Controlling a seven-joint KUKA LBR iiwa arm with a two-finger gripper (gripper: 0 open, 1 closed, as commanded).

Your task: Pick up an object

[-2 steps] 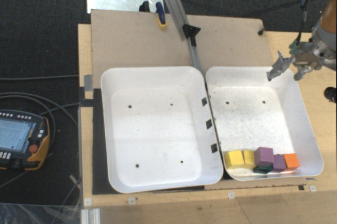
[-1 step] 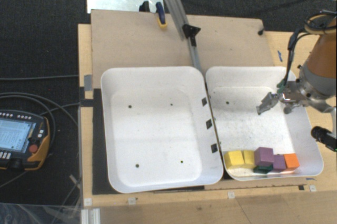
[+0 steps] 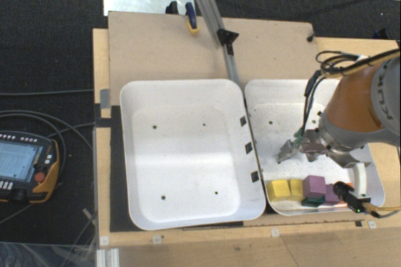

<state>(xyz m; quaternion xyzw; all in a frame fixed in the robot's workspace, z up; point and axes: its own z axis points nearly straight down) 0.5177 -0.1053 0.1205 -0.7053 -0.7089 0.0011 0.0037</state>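
Grey, orange-banded arm (image 3: 360, 106) reaching from right over right-hand shallow white bin (image 3: 269, 103). Two-finger gripper (image 3: 289, 151) low above bin floor. Pincer state: cannot tell.

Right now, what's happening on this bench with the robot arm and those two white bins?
A grey and orange robot arm reaches in over the right bin, trying to pick up an object. Its gripper hangs above the bin's bare floor with nothing visible between its fingers. The objects sit bunched at the bin's near edge: a yellow block, a purple block and a dark green piece. The left bin sits beside it.
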